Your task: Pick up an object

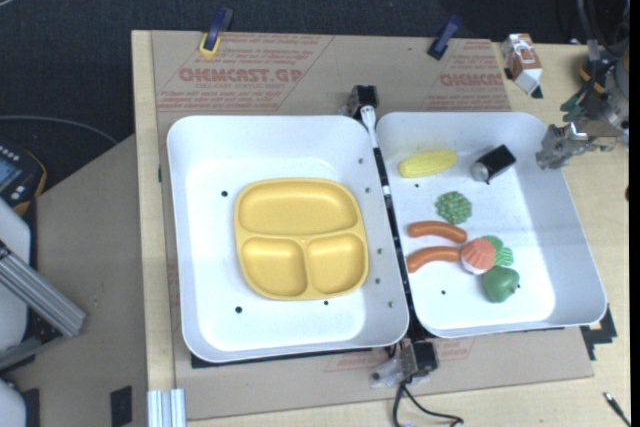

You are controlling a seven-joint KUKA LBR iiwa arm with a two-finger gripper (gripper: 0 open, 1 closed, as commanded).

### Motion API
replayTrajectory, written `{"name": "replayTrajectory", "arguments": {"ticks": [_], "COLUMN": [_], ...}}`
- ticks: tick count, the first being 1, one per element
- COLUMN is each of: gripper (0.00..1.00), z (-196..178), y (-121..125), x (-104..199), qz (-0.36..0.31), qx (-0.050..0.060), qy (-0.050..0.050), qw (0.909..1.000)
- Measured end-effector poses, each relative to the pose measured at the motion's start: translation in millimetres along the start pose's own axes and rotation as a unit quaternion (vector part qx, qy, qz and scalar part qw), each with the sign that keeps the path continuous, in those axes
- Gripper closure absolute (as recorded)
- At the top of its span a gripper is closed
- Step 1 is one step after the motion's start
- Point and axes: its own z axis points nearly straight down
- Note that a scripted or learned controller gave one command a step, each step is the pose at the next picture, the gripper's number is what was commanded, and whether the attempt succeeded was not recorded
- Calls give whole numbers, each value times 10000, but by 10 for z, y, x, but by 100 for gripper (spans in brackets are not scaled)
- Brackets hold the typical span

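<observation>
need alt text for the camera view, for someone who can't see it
Two white bins sit side by side on a bench: the left bin holds a yellow divided plate, the right bin holds toy food including a corn cob and two sausages. The tool hangs at the right bin's far right rim.

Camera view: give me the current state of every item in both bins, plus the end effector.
Yellow tray: upright in left bin, compartments bare.
Corn: lying flat, right bin.
Black block: tilted, right bin.
Broccoli: loose, apart.
Two sausages: lying side by side.
Radish: touching green pepper.
End effector: outside right bin, holding nothing.
</observation>
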Motion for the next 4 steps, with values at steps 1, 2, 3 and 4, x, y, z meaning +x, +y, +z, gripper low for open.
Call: {"name": "replayTrajectory", "arguments": {"ticks": [1, 2, 3, 4], "gripper": [100, 100, 100, 100], "z": [83, -2, -78, 107], "y": [23, -35, 117, 85], "x": [474, 992, 1517, 1846], "qz": [-14, -22, -24, -12], "qx": [54, 53, 25, 65], "qy": [28, 36, 25, 28], "qw": [10000, 10000, 10000, 10000]}}
